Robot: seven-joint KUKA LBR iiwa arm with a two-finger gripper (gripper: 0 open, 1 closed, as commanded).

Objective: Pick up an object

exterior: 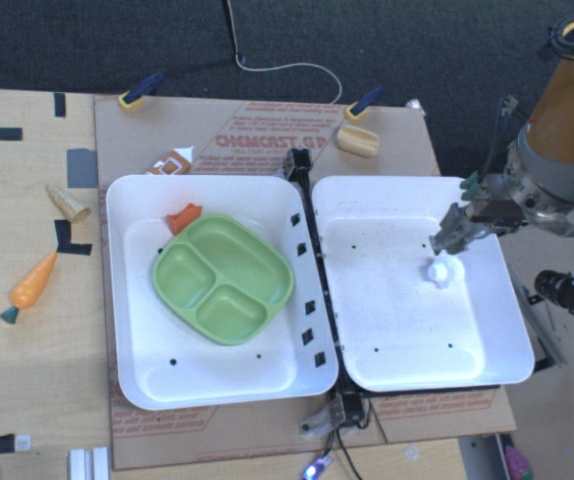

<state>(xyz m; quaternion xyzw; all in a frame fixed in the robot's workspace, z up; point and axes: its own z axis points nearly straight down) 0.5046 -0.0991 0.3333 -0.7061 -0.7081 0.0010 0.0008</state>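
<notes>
A small white object (pixel 440 273) lies in the right bin (pixel 397 368), near its right side. My gripper (pixel 449 240) hangs just above and beside it, reaching in from the right. Its dark fingers point down-left towards the white object, and nothing shows between them. In the left bin (pixel 147 368) lies a green divided plate (pixel 223 279), with a small orange piece (pixel 182 216) at its upper left corner.
Outside the bins, a toy carrot (pixel 31 283) and a tan cone (pixel 67 204) lie on the bench at left. A beige block (pixel 357 140) sits behind the right bin. Blue-and-yellow clamps (pixel 141 89) hold the cardboard. A black divider (pixel 312 268) runs between the bins.
</notes>
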